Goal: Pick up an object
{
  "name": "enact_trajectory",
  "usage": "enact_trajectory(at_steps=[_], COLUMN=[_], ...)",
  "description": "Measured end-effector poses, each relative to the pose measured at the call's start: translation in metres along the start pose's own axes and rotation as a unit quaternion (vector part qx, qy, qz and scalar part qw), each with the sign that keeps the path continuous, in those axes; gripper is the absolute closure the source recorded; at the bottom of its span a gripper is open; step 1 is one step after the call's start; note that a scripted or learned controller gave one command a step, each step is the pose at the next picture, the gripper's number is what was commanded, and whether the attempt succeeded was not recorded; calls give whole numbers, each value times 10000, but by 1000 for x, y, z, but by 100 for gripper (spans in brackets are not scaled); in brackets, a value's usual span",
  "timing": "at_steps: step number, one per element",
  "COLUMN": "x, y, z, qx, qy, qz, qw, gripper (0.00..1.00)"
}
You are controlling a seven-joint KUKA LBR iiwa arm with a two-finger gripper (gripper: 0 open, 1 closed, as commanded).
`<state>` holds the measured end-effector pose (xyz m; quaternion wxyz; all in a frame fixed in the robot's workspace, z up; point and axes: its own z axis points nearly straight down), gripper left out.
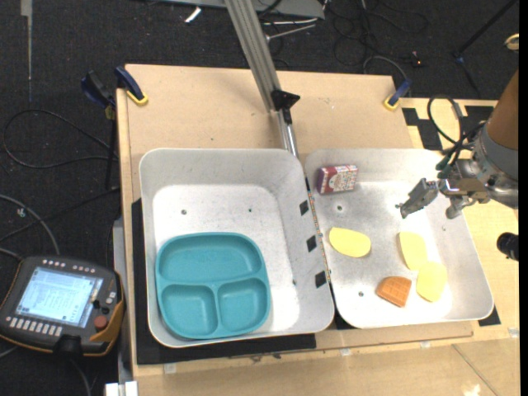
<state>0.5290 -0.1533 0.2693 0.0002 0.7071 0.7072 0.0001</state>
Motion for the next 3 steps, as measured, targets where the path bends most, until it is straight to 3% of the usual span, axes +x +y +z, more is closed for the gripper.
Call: enact_trajectory(at_steps=[1, 2, 3], x=[54, 51, 81], y=[58, 57, 115], z=[3, -7, 35], qx=[-16, -10, 1], qy=[4, -4, 0], qz=[-47, -25, -32], qw=[10000, 10000, 10000], gripper=[0, 100, 100])
